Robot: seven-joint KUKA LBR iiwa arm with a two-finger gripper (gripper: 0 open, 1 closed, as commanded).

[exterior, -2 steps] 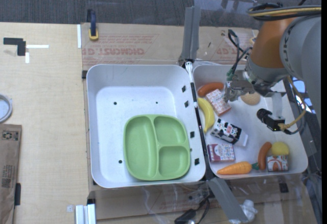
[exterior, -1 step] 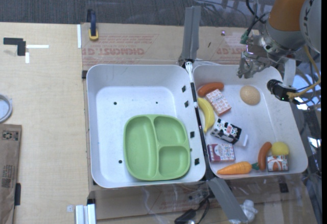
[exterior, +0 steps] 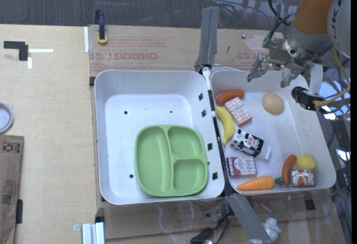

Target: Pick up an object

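My gripper (exterior: 271, 73) hangs open above the far edge of the right bin (exterior: 321, 142), with nothing between its fingers. Below it in that bin lie a tan egg-shaped object (exterior: 273, 103), a red sausage (exterior: 230, 96), a banana (exterior: 225, 122), a pink snack box (exterior: 239, 111), a black-and-white carton (exterior: 247, 144), a pink carton (exterior: 241, 166), a carrot (exterior: 256, 183), a second sausage (exterior: 288, 168), a lemon (exterior: 305, 161) and a small orange-white box (exterior: 303, 179). The egg-shaped object is nearest the gripper.
The left bin (exterior: 114, 126) holds a green divided plate (exterior: 172, 160). A grey post (exterior: 209, 37) rises between the bins at the back. Cables hang at the right by the arm. A roll of tape (exterior: 4, 118) lies on the bench at far left.
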